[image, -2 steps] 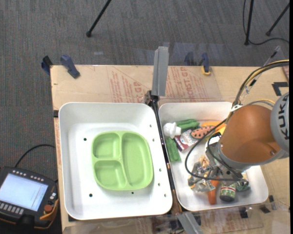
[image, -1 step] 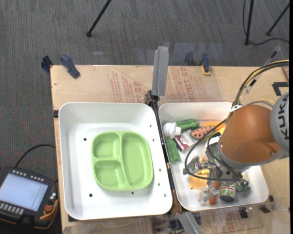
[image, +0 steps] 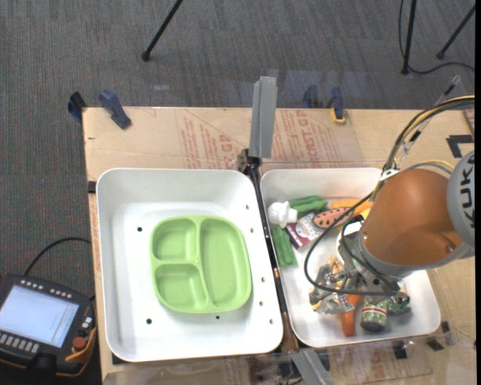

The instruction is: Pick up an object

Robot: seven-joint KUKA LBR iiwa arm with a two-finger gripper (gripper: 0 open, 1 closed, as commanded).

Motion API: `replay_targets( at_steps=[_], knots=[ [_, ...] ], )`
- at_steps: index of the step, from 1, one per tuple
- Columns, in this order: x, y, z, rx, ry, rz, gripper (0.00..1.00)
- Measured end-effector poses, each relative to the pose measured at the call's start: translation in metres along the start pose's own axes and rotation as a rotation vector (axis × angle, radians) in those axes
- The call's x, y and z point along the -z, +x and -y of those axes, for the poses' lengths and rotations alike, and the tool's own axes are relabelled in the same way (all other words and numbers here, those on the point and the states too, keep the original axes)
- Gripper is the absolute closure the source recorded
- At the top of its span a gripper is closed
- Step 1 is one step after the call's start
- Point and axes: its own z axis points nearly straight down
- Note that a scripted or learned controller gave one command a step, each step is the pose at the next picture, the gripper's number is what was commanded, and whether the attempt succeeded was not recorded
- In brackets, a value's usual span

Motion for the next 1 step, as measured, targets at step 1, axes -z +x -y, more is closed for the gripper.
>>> replay_targets(
  at_steps=[1],
  knots=[
    [-0.0004,0.0001,-0.0003,0.001,0.000,-0.001,0.00]
  ],
)
